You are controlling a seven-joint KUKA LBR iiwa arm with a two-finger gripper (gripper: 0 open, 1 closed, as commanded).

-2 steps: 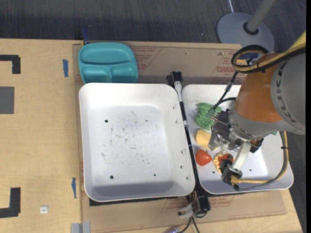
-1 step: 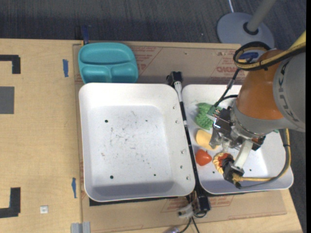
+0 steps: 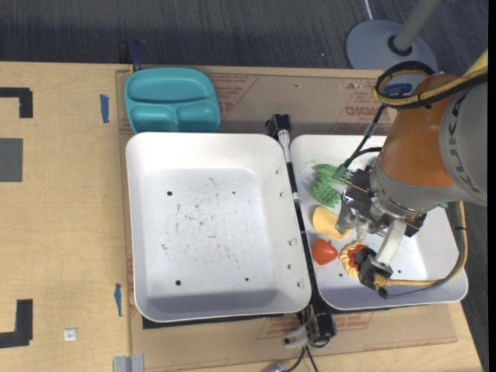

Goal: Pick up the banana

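At the upper left of the frame a teal divided tray (image 3: 172, 99) sits on the bench above the left bin (image 3: 147, 231), a shallow white tub with scuffed floor. A black clamp (image 3: 277, 124) stands at the top of the seam between the two bins. In the right bin (image 3: 442, 273), going rightward from its left wall, lie a green leafy toy (image 3: 328, 183), a yellow piece that looks like the banana (image 3: 325, 221) just below it, a red tomato-like piece (image 3: 323, 250), and a small orange-and-yellow item (image 3: 355, 259). The gripper (image 3: 358, 215) hangs low over this cluster, right beside the banana; whether it touches it, or how far it is spread, cannot be told. The arm (image 3: 422, 146) fills the right side.
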